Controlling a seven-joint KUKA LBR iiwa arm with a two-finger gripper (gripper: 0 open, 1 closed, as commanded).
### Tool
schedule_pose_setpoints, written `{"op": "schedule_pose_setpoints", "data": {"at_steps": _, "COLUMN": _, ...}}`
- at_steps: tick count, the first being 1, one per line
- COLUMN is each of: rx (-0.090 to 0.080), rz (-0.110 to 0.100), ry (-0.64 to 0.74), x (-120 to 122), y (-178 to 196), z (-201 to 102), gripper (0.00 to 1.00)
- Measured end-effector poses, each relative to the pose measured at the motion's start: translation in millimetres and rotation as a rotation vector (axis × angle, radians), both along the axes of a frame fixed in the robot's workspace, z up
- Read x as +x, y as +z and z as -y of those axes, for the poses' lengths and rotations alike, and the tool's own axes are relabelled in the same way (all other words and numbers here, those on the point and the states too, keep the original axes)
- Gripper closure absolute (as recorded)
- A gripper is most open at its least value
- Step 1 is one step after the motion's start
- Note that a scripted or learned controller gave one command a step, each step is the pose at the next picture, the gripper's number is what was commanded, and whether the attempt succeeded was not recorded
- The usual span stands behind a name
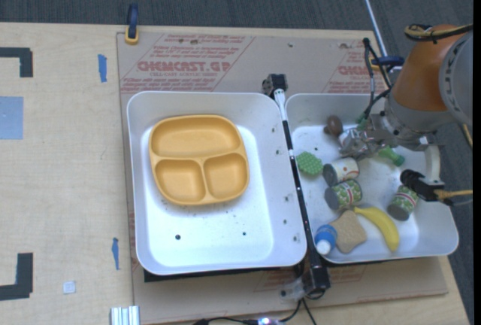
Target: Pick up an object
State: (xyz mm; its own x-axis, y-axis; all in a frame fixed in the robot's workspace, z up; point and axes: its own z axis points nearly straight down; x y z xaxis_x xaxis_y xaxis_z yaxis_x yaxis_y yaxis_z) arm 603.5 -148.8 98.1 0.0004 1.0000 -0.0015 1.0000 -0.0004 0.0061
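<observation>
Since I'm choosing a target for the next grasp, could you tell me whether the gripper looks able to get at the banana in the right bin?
Probably yes. The banana lies exposed near the front of the right bin with nothing on top of it. The gripper sits farther back. A cracker lies close on one side.

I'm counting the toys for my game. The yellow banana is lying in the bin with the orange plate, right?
Not quite. The camera view shows the banana lying in the right bin, among the small toys near the robot's hand. The orange plate sits by itself in the left bin. The banana is yellow, as you said.
</observation>
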Motion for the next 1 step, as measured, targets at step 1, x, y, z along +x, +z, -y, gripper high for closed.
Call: {"op": "schedule_pose_setpoints", "data": {"at_steps": 1, "rx": 0.003, "rz": -0.007, "ry": 0.002, "x": -69.9, "y": 87.2, "z": -79.7, "gripper": 1.0}}
